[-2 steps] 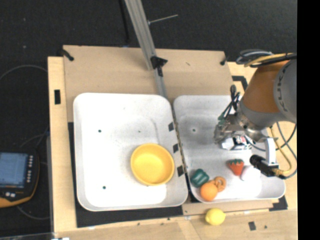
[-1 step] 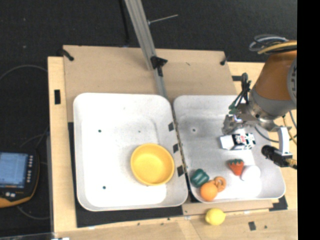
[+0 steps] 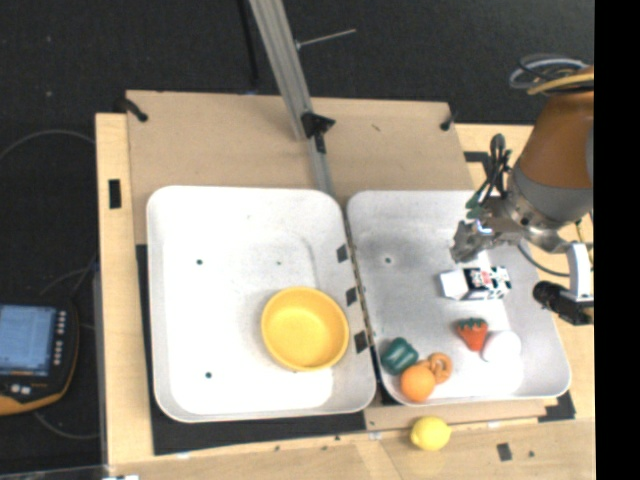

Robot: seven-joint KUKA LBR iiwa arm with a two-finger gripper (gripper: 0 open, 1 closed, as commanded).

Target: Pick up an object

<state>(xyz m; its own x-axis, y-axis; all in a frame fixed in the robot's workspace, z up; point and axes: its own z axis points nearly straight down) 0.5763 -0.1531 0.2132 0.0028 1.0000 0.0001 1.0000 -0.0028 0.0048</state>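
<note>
Right bin (image 3: 400, 228): claw (image 3: 466, 240) hangs just above white toy car (image 3: 474, 282).

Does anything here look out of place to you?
Yes: a yellow lemon-like fruit lies on the bench outside the right bin, just beyond its near rim, while the other small items sit inside. The yellow bowl rests upright in the left bin.

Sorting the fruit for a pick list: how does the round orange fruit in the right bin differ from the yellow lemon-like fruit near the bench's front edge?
The round orange fruit is orange; the yellow lemon-like fruit is yellow. The orange one lies inside the right white bin, at its front edge, next to a green block; the yellow one lies outside both bins, alone on the wooden bench. The orange one looks slightly larger. Both are small and rounded.
</note>
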